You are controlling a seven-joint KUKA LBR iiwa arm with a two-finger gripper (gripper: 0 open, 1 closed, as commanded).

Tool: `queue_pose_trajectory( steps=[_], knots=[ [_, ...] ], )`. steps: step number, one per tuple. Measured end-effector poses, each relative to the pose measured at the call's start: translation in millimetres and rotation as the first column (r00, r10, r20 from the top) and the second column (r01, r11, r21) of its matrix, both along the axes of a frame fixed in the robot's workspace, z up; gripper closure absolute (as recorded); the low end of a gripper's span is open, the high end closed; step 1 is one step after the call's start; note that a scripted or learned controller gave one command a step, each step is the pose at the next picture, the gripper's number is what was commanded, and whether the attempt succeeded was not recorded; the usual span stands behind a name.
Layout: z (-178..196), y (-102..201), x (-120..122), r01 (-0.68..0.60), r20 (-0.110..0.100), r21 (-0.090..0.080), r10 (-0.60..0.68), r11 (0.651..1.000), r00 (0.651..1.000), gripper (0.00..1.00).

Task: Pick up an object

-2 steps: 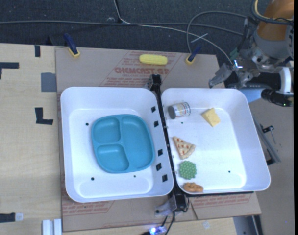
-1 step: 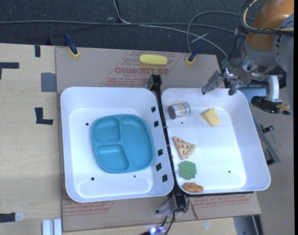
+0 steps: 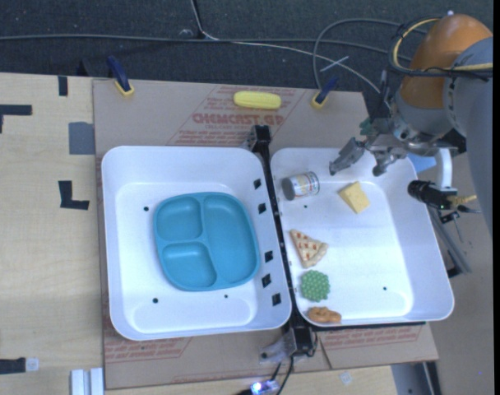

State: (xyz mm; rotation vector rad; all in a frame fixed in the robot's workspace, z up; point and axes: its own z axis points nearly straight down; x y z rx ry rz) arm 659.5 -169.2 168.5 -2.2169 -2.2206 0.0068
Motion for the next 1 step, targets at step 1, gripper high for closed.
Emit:
queue_pose_trajectory(
  steps=[1],
  knots=[
    [-43.9, -0.3, -3.8, 0.000, 0.001, -0.001, 0.000, 1.000, 1.000, 0.00]
  ],
)
